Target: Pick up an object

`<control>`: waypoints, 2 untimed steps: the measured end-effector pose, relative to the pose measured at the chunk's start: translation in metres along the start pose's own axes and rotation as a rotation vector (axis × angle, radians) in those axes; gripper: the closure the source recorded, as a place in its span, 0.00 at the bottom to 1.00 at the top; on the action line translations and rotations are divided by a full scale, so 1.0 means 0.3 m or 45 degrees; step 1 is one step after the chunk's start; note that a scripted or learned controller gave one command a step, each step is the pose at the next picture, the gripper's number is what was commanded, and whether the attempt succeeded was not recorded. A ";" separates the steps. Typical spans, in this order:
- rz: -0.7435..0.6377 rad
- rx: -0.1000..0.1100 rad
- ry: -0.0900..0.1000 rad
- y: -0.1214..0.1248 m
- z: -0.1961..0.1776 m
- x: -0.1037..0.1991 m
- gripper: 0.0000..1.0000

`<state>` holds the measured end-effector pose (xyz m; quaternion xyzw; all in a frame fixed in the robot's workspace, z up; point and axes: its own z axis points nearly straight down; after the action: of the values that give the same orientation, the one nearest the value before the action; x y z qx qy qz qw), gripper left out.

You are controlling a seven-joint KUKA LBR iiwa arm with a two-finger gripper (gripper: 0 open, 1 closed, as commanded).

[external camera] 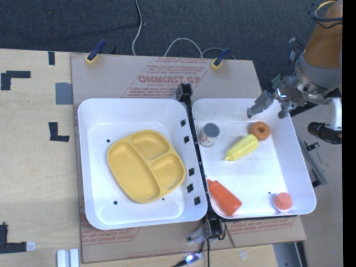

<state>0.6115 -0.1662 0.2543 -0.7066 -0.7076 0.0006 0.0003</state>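
Right bin [295, 166], near edge: orange bottle-shaped toy [223, 197] lying tilted against the near left corner; small pink round object [283, 202] at the near right corner, well apart from the bottle.

Left bin [94, 149]: yellow three-compartment tray [146, 164], lying flat near the middle, turned at a slant to the bin walls.

Right bin, middle: yellow squeeze-bottle toy [242, 147] on its side, its far end touching or just beside an orange ring-shaped object [260, 130]. Small grey-topped cylinder [209, 134], upright, near the divider between the bins.

Right bin, far right corner: gripper [268, 106], fingers spread apart with nothing between them, poised above the far rim, near the orange ring but apart from it. Grey wrist with orange band [324, 40] behind it.

Beyond: cardboard sheet [167, 77] beneath both bins, fixed by two blue-and-yellow clamps [95, 51] at its far edge.
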 end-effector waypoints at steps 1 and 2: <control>0.001 0.004 0.000 0.022 0.181 -0.023 0.00; 0.000 0.005 0.001 0.010 0.338 0.004 0.00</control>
<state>0.6145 -0.1651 0.1528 -0.7066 -0.7077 0.0020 0.0019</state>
